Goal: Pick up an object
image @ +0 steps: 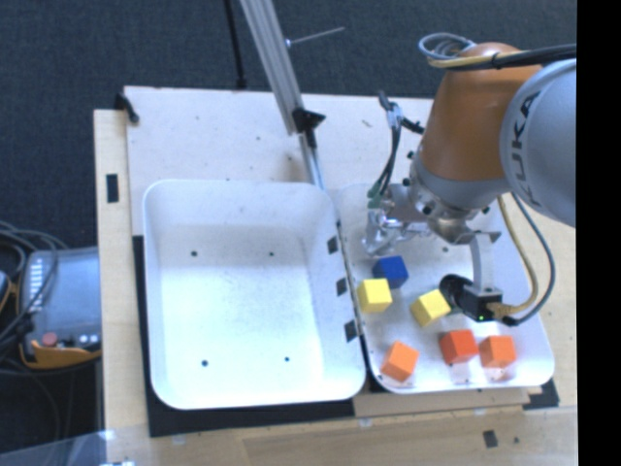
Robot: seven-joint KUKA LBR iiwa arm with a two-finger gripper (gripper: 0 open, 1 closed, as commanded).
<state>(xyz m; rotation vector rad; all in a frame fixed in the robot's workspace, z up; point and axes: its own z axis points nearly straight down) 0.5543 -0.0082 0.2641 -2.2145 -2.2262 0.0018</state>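
Around the gripper (383, 231), over the far half of the right-hand bin (529, 372): cables, the wrist, the arm's broad orange band (475, 115) above. Directly on its near side, very close: blue cube (391, 269); cannot tell whether touching it. Grip state of the tool: cannot tell, too small and too cluttered there to read.

Between the two bins: three small black clips (342, 286) along the inner wall. Behind the bins, rising at a slant from the bench board (194, 124): an aluminium rail (272, 56). Off the bench's left edge: a grey device (68, 299) with cables, cut off by the view's border.

Counted in the right-hand bin: six cubes. One blue, two yellow, three orange to red-orange.
- First yellow cube (375, 294): against the inner wall, just beside the blue cube's near corner.
- Second yellow cube (430, 308): toward the middle of the bin, apart from the first.
- Orange cube (400, 361): close to the near inner corner.
- Red-orange cube (458, 346) and second orange cube (498, 351): side by side along the near edge, toward the near outer corner; cannot tell whether touching.

In the left-hand bin (155, 212): four small dark dots on the white floor.

Hidden under the arm (553, 144): the far outer corner of the right-hand bin and most of its far edge.
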